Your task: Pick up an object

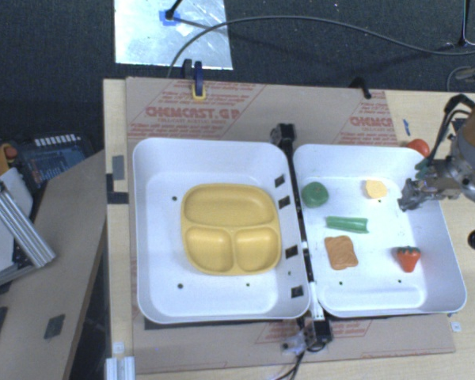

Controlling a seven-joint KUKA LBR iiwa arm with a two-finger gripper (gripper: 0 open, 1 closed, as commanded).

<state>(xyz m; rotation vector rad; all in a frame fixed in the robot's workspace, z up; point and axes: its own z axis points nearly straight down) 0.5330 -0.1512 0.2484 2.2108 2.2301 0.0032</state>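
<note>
Gripper [409, 195] sits over right bin [435, 236] near its right rim, holding nothing visible; open or closed, can't tell. Yellow piece [375, 188] just left of gripper; green ball [315, 194], green pod [347, 224], toast [341, 252], strawberry [408, 258] elsewhere in that bin.

Tabletop [427, 113] carries a cardboard sheet [222, 105], and on that sit two white bins [154, 212] side by side.

The arm [473, 145] is grey metal with a dull sheen, black cables looping beside it, ending in a small dark grey gripper [408, 197]
</note>
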